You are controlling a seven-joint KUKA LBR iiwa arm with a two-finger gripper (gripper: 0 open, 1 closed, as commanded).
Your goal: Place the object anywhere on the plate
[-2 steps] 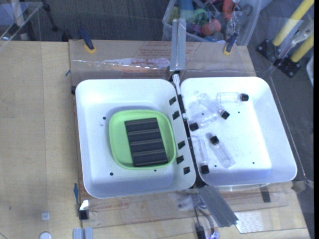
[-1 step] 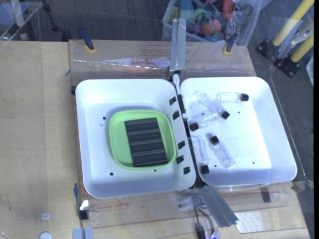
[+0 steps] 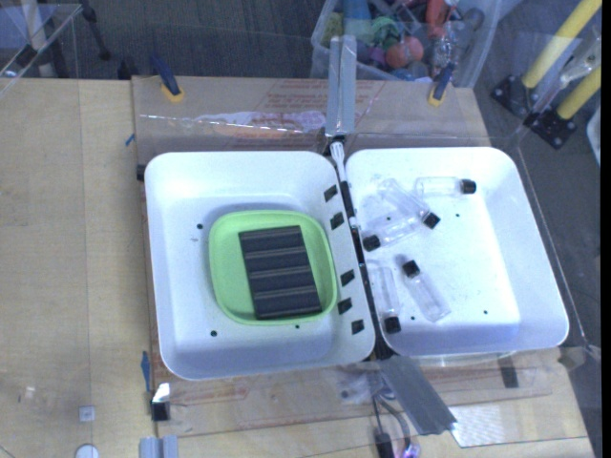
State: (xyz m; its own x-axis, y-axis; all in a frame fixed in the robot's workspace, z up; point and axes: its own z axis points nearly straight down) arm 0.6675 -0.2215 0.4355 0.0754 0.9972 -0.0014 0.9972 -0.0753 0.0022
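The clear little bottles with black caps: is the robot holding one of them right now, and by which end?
No, none is held. The clear plastic bottles with black caps all lie loose in the right white bin.

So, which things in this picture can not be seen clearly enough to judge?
- Clear bottles in the right bin: transparent on white, so their number and outlines are unclear in the camera view.
- Green plate: its middle is covered by the dark ribbed block.
- Box of colourful items: cut off by the top edge, contents too small.
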